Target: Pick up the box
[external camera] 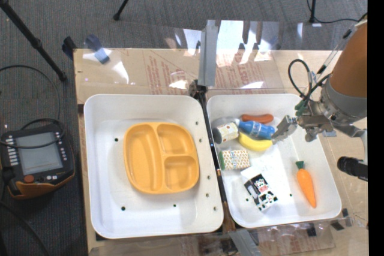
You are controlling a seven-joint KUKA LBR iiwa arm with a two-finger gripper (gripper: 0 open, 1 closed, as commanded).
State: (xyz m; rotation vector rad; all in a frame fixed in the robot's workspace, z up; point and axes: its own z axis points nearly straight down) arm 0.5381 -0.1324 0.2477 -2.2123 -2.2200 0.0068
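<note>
Now | box (260, 192) low in right bin (327, 156) | fingers (282, 130) above-right, apart from it | spread indiscernible

Bench (138, 72) with clear sheeting, left bin (99, 129) and right bin (327, 189) touching side by side
</note>
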